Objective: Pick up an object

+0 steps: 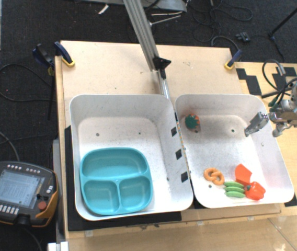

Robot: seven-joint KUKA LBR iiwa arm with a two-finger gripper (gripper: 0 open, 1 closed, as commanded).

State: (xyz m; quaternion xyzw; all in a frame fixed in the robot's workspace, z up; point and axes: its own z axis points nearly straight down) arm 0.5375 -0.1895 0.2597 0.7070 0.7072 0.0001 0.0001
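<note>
- You are looking at the gripper (pixel 270 122) hanging over the right rim of the right bin (pixel 227 104), with its fingers spread apart and nothing between them
- The candidates are all lying in that bin: a small green-and-red ball-like toy (pixel 192 122) sitting near the upper left, well apart from the gripper
- Near the front edge, an orange pretzel-shaped piece (pixel 214 176), a green pea pod (pixel 235 189) and a red-orange pepper-like toy (pixel 249 183) are crowding together, the last two touching
- The left bin (pixel 114 107) is holding a teal divided tray (pixel 116 180), which is not in reach of the current pose
- You are risking a clipped bin wall if the arm descends from here, since the gripper is sitting right at the rim
- Going for the front cluster, you are likely to nudge a neighbour or close on two pieces at once
</note>
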